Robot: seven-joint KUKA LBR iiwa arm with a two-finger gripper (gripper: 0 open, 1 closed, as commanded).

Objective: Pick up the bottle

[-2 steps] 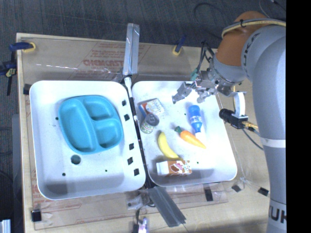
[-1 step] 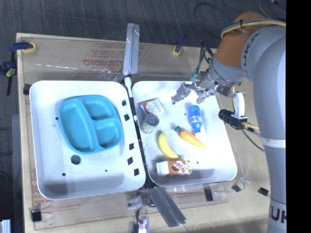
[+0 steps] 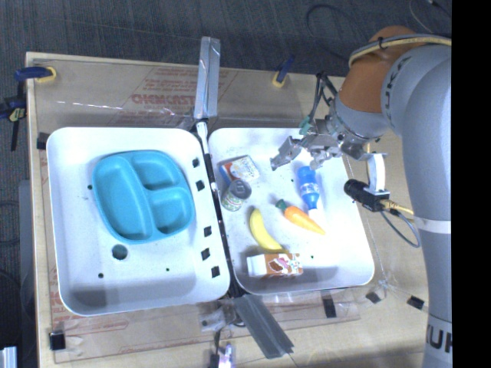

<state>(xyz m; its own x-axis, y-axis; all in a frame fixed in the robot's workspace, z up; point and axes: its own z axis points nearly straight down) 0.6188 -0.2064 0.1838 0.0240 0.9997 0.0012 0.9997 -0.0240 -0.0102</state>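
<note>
Tool above the bottle's top end
The tool, fingers spread and holding nothing, hovers by the right bin's far edge; the blue bottle lies just nearside, long axis pointing away from it.

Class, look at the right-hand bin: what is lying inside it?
Inside the right bin lie a blue bottle, a carrot, a banana, a small carton, a can and a packet. The gripper covers some of the floor beyond the bottle.
</note>
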